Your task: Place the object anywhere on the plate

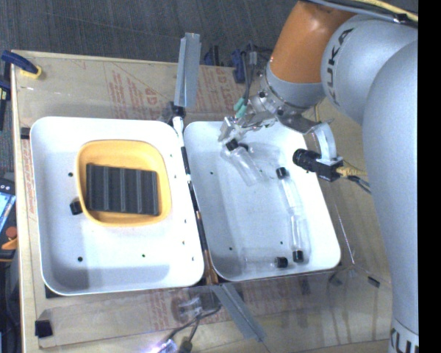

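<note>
A yellow plate [122, 153] sits in the left bin [110, 267]. A dark grey ridged block [123, 188] lies flat on the plate and covers most of its middle. My gripper [237, 144] hangs over the back left part of the right bin [235, 226], well to the right of the plate and apart from the block. I see nothing clearly held in it. The orange-banded wrist [309, 46] rises behind it to the upper right.
A small black piece [75, 207] lies beside the plate's left edge. In the right bin a long clear plastic piece [295, 215] with black ends lies near the right wall. A metal divider [191, 197] separates the bins. Clamps stand along the bench's back edge.
</note>
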`<state>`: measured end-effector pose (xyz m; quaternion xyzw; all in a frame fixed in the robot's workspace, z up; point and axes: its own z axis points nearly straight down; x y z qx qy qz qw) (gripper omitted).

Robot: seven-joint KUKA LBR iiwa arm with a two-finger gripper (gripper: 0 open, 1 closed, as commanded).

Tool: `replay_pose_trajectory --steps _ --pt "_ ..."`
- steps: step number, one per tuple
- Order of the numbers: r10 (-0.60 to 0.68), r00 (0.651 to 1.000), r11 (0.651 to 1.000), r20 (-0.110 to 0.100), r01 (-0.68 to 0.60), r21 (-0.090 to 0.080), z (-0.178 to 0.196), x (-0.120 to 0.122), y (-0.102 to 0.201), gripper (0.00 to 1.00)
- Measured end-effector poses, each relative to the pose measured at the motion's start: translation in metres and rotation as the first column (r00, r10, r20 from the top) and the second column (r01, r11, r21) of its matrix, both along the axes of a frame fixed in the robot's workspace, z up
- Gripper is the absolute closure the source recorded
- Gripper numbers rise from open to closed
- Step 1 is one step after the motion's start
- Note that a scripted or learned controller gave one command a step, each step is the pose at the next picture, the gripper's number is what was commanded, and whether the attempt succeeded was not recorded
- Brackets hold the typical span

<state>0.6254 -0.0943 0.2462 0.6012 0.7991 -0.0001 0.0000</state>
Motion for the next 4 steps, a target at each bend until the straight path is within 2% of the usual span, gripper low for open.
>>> replay_pose_trajectory --steps 1,2,3,4 --pt "0.162 0.987 0.987 -0.004 -0.162 0.001 -0.042 0.004 0.080 1.00" --pt "0.390 0.921 0.921 0.000 -0.390 -0.001 0.012 0.016 0.098 1.00" --pt "0.512 0.859 0.859 -0.003 -0.512 0.001 -0.055 0.006 0.108 1.00" --pt "0.606 0.796 0.796 -0.004 -0.606 0.002 -0.037 -0.016 0.115 1.00"
